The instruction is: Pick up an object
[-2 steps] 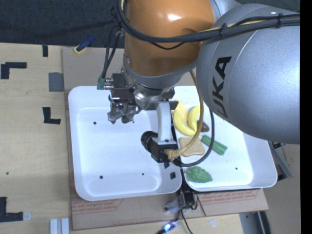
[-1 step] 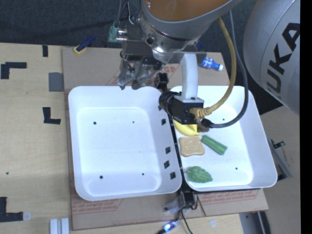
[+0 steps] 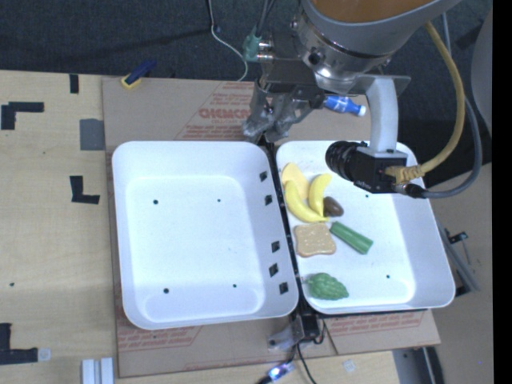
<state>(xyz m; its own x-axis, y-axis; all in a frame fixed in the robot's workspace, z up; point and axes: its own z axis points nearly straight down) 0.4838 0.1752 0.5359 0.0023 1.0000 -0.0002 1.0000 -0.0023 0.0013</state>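
Right bin [image 3: 416, 270], left edge: bananas [image 3: 302, 195] lie just below the gripper [image 3: 268, 126] at its far-left corner; grip state indiscernible.

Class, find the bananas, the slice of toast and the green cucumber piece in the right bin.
bananas [image 3: 302, 196], camera view, middle of the bunch.
slice of toast [image 3: 314, 240], camera view, centre of its face.
green cucumber piece [image 3: 352, 238], camera view, mid-length.

A brown cardboard sheet [image 3: 200, 114] lies under two white bins [image 3: 192, 238] in the middle. A small blue and yellow thing [image 3: 138, 74] sits upper left.
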